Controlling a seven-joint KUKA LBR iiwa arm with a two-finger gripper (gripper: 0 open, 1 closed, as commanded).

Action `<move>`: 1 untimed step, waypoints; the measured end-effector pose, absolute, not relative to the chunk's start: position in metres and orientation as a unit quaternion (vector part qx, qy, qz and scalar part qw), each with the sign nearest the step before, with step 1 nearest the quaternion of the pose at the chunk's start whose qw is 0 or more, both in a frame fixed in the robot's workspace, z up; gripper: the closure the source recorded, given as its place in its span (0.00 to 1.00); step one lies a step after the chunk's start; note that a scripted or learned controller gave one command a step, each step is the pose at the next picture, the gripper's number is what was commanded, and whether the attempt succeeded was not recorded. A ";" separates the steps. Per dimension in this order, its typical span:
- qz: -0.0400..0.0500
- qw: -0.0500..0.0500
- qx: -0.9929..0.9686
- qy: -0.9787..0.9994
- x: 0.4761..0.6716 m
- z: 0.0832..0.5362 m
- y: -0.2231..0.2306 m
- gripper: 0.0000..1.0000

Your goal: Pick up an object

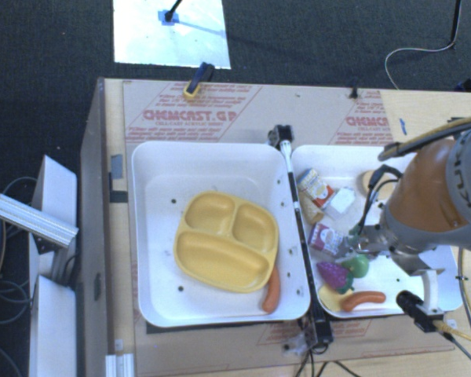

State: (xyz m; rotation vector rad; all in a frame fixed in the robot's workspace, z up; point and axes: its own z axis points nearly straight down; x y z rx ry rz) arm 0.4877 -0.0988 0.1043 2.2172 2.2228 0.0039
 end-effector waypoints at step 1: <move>0.002 0.001 0.706 0.709 0.546 0.185 -0.017 1.00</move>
